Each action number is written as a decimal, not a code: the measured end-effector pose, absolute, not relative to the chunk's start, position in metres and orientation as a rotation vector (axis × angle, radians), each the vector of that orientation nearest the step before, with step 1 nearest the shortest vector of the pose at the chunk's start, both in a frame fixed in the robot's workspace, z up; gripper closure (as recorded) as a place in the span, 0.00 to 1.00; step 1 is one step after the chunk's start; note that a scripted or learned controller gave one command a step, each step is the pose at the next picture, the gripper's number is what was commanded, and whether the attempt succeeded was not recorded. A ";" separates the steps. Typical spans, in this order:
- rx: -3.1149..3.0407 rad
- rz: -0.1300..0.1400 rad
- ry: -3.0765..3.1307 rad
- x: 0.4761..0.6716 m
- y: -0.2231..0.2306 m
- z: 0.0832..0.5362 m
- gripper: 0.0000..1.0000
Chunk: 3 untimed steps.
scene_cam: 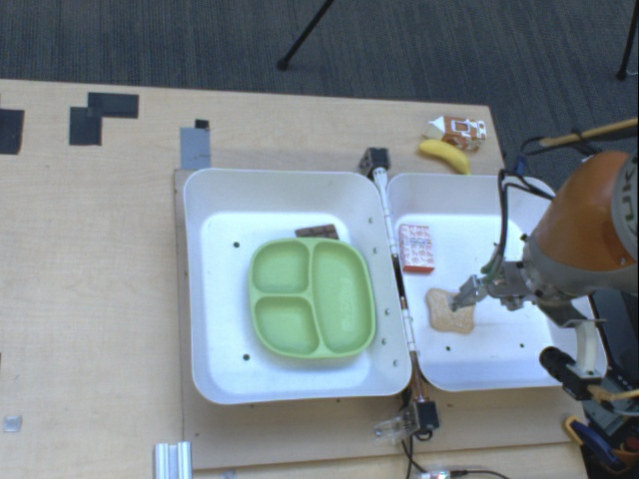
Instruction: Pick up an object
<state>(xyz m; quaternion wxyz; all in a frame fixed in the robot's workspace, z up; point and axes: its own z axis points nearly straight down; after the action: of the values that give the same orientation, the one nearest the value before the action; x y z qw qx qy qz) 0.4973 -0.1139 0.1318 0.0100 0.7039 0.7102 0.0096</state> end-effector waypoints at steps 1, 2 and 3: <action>2.213 0.010 2.218 0.490 -0.093 0.088 0.00; 2.206 0.017 2.214 0.493 -0.093 0.100 1.00; 2.207 0.016 2.216 0.492 -0.093 0.100 0.00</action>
<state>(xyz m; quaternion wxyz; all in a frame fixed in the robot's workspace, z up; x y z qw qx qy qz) 0.4923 -0.0927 0.0997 0.0071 0.7057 0.7084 0.0051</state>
